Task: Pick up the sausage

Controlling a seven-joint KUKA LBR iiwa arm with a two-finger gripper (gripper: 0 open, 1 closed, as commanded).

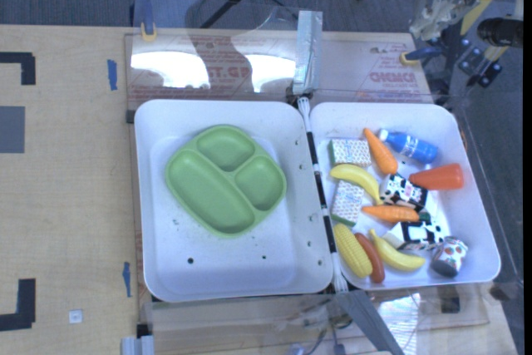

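Note:
The sausage is a short red-brown link lying near the front edge of the right bin. It is wedged between a yellow corn cob on its left and a banana on its right. My gripper hangs beyond the right bin's far right corner, outside the bin and far from the sausage. It is seen among grey arm parts and cables.
The right bin also holds two carrots, a blue bottle, an orange-red pepper, a second banana, a cow toy and waffle pieces. A green divided plate lies in the left bin.

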